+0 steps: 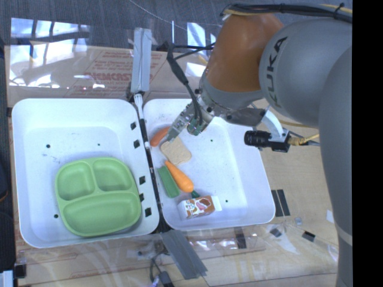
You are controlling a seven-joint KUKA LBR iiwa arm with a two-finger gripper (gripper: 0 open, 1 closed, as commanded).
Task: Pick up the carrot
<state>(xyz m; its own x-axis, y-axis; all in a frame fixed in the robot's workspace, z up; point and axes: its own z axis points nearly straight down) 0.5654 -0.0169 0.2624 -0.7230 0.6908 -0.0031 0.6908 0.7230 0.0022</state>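
The carrot is orange and tapered. It lies at a slant in the right bin, near that bin's left wall and towards the front. My gripper hangs from the grey and orange arm over the back left of the same bin. It is above the far edge of a tan bread slice, and the carrot lies a short way in front of it, apart from it. Nothing shows in its grasp.
A green stick-shaped piece lies against the carrot's left side. A second orange piece lies left of the gripper by the wall. A small printed carton sits at the front. The left bin holds a green divided plate.
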